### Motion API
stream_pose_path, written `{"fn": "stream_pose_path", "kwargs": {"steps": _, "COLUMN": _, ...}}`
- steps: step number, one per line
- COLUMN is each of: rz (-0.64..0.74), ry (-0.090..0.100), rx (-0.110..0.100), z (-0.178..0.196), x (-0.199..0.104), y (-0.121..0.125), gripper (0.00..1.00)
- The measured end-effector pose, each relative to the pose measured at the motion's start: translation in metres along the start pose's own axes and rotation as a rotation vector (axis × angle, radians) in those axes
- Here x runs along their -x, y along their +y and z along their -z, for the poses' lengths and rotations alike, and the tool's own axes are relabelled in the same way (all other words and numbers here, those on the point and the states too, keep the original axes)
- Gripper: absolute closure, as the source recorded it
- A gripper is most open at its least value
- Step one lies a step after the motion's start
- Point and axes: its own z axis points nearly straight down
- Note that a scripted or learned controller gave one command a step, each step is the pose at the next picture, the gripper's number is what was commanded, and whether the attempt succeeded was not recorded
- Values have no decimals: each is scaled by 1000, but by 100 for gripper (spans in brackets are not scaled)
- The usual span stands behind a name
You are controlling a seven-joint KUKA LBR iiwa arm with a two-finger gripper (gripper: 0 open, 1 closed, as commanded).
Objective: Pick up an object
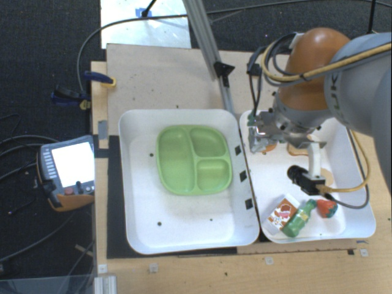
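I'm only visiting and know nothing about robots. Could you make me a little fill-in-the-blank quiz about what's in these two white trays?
1. The green divided plate lies in the ____ bin.
2. The plate has ____ compartments.
3. The green bottle lies between a small carton and a ____ strawberry-like toy.
4. The grey arm hangs over the ____ bin.

Missing words: left; three; red; right

Dark carpet floor (pixel 43 41) (cables strewn) around wooden bench (pixel 165 72)
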Motion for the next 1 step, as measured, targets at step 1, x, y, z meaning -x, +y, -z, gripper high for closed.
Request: {"fn": "stream_pose_path", "kwargs": {"steps": 1, "rz": 1, "ry": 1, "rx": 1, "z": 4, "x": -50, "y": -28, "gripper": 100}}
